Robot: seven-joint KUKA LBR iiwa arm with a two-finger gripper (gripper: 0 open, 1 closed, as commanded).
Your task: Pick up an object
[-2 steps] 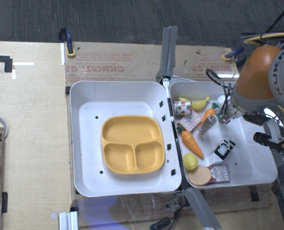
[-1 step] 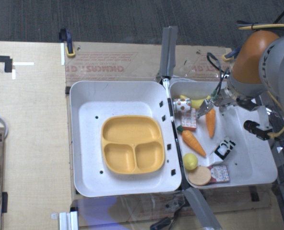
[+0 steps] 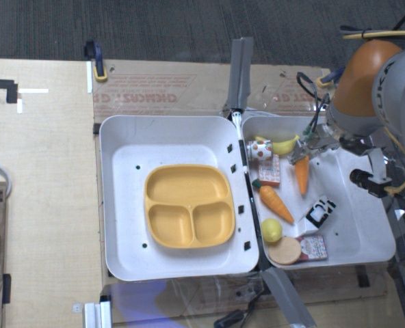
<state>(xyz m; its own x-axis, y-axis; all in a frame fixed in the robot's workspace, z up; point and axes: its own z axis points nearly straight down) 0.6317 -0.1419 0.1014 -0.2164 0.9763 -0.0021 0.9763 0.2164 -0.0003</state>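
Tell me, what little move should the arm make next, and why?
Probably straight up a little. The pincer sits at the top end of a carrot in the right bin; a small lift would show whether the carrot comes along. I can't tell if it is gripped.

Dark grey carpet floor (image 3: 154, 12), pale wooden bench (image 3: 38, 203)

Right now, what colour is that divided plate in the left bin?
Yellow-orange; the divided plate shows best in the camera view.
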